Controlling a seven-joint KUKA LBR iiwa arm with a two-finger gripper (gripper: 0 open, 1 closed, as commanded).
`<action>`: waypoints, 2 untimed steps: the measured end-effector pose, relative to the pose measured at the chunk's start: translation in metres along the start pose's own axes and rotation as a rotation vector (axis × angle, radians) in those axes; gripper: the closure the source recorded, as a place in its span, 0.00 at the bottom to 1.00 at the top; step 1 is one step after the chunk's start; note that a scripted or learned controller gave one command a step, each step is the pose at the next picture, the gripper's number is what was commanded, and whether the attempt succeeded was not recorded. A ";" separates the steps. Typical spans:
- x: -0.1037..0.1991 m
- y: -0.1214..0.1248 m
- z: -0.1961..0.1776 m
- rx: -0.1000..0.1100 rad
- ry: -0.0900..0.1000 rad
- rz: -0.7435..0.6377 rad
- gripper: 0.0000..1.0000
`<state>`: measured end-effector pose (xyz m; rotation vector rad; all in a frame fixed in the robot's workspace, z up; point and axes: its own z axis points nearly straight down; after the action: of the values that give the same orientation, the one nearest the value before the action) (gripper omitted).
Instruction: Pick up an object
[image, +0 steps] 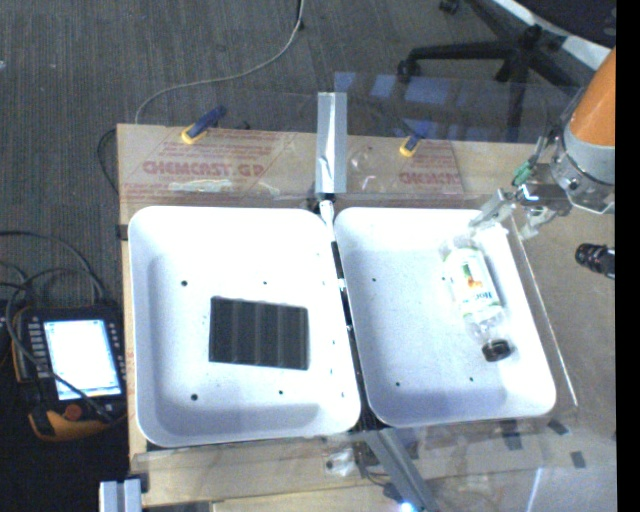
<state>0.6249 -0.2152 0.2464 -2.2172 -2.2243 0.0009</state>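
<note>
Clear plastic bottle (473, 288): lies on its side in the right bin (400, 350), toward the bin's right wall, with its black cap (496, 350) pointing to the near edge and its label showing white, green and orange. The bottle's upper end is close to the far right corner of the bin.

Gripper (510, 208): positioned over the far right corner of the right bin, just beyond the bottle's upper end. The view does not show whether it touches the bottle, nor how far apart its tips stand; nothing is visibly held. The arm's orange band (592, 105) appears at the upper right.

Left bin (170, 250): contains one dark rectangular ribbed pad (259, 333), lying flat near the centre.

Bench (220, 165): both bins rest on it side by side, inner rims touching.
</note>
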 end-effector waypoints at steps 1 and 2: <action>-0.003 0.000 0.148 -0.007 0.001 -0.229 0.00; -0.001 0.001 0.138 -0.009 0.001 -0.231 1.00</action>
<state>0.6256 -0.2167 0.1085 -1.9497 -2.4692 -0.0099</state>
